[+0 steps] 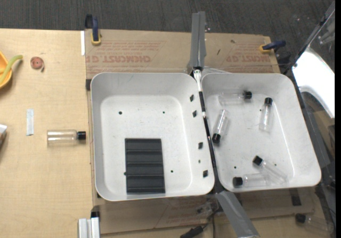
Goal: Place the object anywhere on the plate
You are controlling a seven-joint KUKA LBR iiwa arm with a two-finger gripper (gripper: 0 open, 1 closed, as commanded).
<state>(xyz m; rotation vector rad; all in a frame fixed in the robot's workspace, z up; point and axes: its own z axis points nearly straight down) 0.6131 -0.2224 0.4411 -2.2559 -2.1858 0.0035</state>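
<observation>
**Vials in the right bin, black plate in the left**

Camera view: two white bins sit side by side on the worktop. The left bin (pixel 106 125) carries a black ribbed plate (pixel 144 165) near its front edge, left of centre. The right bin (pixel 298 125) holds five clear vials with black caps — one (pixel 234 96) near the back edge, one (pixel 265 114) right of it, one (pixel 219 126) by the left wall, and two at the front edge (pixel 268 169) (pixel 250 180), almost touching. A sixth vial (pixel 66 136) lies on the bare worktop, left of the left bin. As for the hand, its state cannot be told, nor how the vials lie relative to it.
</observation>
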